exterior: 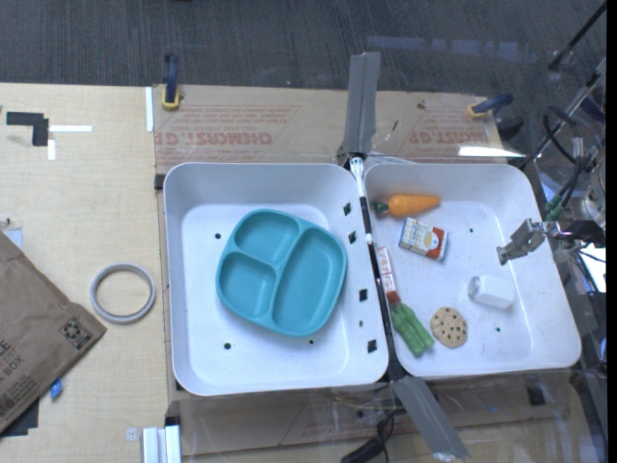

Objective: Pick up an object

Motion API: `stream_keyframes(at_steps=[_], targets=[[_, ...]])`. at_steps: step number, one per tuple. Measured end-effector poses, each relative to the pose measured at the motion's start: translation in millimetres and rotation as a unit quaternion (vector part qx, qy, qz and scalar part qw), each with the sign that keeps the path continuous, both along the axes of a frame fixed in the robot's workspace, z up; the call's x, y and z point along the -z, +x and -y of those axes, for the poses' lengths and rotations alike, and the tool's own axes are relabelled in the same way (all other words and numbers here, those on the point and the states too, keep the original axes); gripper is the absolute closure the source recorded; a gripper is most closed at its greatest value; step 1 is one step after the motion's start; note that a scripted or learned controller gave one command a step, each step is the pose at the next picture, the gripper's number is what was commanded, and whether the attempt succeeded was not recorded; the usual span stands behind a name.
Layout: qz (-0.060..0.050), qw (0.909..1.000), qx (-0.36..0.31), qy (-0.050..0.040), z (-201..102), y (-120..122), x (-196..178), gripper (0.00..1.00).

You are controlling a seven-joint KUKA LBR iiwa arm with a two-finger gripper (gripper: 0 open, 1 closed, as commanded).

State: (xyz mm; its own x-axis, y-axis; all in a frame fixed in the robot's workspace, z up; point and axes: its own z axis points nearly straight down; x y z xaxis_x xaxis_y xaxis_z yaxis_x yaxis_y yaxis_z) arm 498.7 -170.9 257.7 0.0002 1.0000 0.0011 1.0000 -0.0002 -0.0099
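The right bin [540, 210] holds an orange toy carrot [412, 204], a small red and white carton [423, 238], a white block [490, 291], a round cookie [448, 327] and a green pea pod [412, 329]. A thin red and white bar [385, 270] lies along the divider. My gripper [522, 242] hangs over the right edge of this bin, up and to the right of the white block, touching nothing I can see. A teal divided plate [281, 271] lies in the left bin [193, 355].
A roll of tape [122, 291] and a brown cardboard box [39, 326] lie on the bench left of the bins. Blue clamps [171, 80] stand at the back. Cables and arm parts crowd the right side.
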Motion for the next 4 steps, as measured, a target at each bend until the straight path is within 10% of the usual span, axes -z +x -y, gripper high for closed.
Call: stream_keyframes(at_steps=[1,2,3,4], targets=[[0.001,0.9993,-0.038,-0.0003,-42,51,23,0.0],[0.001,0.9998,-0.018,-0.0004,-64,87,139,0.0],[0.001,1.0,-0.001,-0.0003,-72,91,170,0.0],[-0.003,1.0,0.002,-0.0011,-69,89,165,1.0]])
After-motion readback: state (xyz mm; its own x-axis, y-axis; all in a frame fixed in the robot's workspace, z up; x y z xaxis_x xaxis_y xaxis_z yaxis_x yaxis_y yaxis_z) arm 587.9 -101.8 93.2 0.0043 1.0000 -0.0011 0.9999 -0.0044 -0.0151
